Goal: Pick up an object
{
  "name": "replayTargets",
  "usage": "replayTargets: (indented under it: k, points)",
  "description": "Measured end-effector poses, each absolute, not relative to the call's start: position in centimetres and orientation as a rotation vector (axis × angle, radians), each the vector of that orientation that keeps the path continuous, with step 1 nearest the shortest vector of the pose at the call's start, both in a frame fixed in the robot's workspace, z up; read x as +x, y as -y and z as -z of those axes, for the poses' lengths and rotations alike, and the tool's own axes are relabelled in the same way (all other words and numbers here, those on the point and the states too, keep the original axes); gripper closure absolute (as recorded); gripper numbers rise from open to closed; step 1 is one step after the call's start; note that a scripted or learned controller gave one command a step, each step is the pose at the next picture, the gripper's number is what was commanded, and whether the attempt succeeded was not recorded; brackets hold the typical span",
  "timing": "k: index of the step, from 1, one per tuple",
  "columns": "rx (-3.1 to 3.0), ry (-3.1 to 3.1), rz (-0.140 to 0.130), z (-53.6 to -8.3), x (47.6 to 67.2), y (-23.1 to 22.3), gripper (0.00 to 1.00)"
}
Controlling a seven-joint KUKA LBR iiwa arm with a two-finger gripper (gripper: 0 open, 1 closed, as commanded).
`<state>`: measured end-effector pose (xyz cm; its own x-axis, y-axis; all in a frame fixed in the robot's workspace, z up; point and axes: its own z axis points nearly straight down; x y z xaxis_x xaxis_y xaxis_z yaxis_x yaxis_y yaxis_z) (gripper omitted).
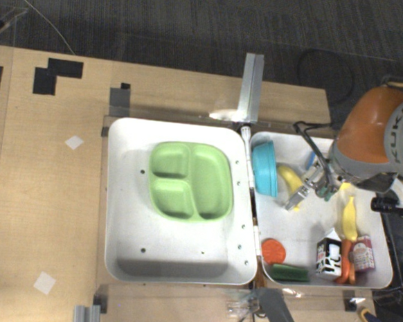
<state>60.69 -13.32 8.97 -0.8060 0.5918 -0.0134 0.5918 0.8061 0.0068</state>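
1. Nearest the lens, the grey arm (387, 137) with its orange band reaches in from the right and hangs over the right bin (301, 220), angled down toward its upper middle.
2. Beneath everything, the pale wooden worktop (39, 199) carries two shallow white bins side by side, so things can be moved from one to the other.
3. Over on the left, the left bin (124, 255) holds a green divided tray (189, 180), lying flat in its middle.
4. Leaning on edge against the right bin's left wall is a blue dish (264, 169), likely tipped there rather than set.
5. Just beside it, the end effector (297, 197) hovers low by a yellow object (288, 176); I cannot tell whether it is open or closed, and nothing shows gripped.
6. Candidates for picking crowd the right side: a banana (350, 218), a black-and-white carton (329, 257), a small packet (364, 254).
7. Smallest, near the front wall, lie an orange disc (273, 251) and a green vegetable (290, 272).
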Motion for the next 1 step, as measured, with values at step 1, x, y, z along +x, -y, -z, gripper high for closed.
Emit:
replayTargets:
  k: [1]
  points:
    - [1.234,-2.877,-0.004,-8.87,60.76,9.7,0.0]
